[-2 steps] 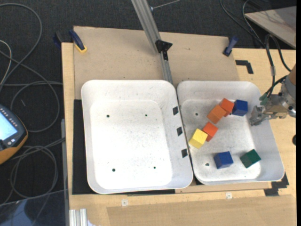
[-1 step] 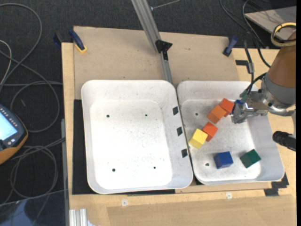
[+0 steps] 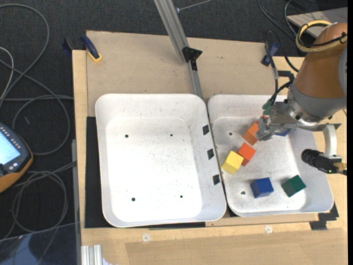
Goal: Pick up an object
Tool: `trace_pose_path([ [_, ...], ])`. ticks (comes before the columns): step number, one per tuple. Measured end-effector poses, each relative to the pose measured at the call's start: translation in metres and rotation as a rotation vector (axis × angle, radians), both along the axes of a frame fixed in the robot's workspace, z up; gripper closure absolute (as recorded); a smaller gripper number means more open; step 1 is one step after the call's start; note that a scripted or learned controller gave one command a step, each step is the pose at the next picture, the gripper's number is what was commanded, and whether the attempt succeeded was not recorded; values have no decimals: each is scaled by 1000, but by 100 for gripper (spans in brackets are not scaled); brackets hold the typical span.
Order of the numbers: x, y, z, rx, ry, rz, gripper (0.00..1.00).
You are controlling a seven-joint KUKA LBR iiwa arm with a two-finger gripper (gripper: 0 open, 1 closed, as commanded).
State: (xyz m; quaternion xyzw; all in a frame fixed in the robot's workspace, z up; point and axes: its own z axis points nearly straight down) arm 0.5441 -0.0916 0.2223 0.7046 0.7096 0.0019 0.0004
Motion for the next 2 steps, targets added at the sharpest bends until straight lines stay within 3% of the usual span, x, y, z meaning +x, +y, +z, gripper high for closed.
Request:
trace_pose_path([
  [1, 24, 54, -3, 0, 1, 0, 100],
  [2, 33, 116, -1, 1, 2, 1, 100],
])
